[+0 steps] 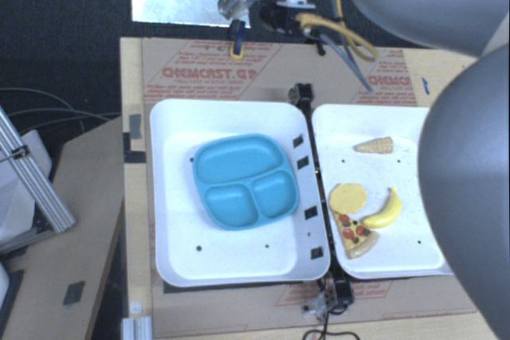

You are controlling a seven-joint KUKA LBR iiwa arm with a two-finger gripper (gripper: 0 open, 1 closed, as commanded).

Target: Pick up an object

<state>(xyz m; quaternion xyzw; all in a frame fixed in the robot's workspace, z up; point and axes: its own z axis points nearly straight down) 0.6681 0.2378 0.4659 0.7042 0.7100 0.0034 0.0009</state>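
My gripper (236, 18) hangs high at the top of the camera view, beyond the far edge of the left bin (171, 195). Its fingers are drawn together on a small dark blue and yellow object (237, 44), which hangs down from the tips over the cardboard. A blue divided plate (243, 181) lies in the middle of the left bin. The right bin (398, 171) holds a cone (374, 145), a yellow round piece (348, 197), a banana (384, 209) and a pizza slice (355, 235).
The large grey arm covers the upper right and the right edge of the right bin. A black divider (307, 163) runs between the two bins. Printed cardboard (207, 76) lies behind the bins. Yellow cables (343, 32) hang beside the gripper.
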